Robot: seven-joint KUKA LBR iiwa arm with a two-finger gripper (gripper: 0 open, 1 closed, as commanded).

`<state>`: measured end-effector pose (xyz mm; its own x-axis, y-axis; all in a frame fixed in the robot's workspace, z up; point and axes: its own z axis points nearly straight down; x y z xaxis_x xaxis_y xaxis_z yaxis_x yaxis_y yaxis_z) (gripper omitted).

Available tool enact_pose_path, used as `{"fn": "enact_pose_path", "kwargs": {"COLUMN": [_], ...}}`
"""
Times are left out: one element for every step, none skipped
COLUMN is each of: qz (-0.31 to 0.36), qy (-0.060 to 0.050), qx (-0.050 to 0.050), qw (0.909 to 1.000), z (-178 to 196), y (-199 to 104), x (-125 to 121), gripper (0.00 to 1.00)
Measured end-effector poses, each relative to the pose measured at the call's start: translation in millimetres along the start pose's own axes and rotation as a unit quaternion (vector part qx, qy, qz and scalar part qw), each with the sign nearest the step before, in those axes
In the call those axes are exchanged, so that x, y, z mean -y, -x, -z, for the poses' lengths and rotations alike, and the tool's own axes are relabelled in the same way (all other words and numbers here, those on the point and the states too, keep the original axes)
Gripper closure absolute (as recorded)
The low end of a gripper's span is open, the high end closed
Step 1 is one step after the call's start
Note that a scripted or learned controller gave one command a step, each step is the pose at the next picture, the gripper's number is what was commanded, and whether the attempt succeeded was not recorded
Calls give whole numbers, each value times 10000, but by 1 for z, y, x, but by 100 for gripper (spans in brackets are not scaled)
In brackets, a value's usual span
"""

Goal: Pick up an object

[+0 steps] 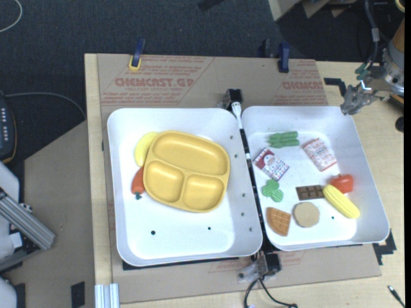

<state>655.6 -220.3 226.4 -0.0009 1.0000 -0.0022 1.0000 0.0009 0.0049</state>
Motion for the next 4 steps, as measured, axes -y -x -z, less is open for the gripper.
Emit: {"fn": "enact_pose_path", "kwargs": {"qz": [5,14,19,13], "qy": [-42,-37,-37,-55], "qx": [-19,-24,-28,-27], "qw": [10000,10000,10000,10000], "z": [-7,3,11,0], "y": [-34,-79,-127,-168], "x": [32,69,100,143], "gripper": [100,100,100,100]}}
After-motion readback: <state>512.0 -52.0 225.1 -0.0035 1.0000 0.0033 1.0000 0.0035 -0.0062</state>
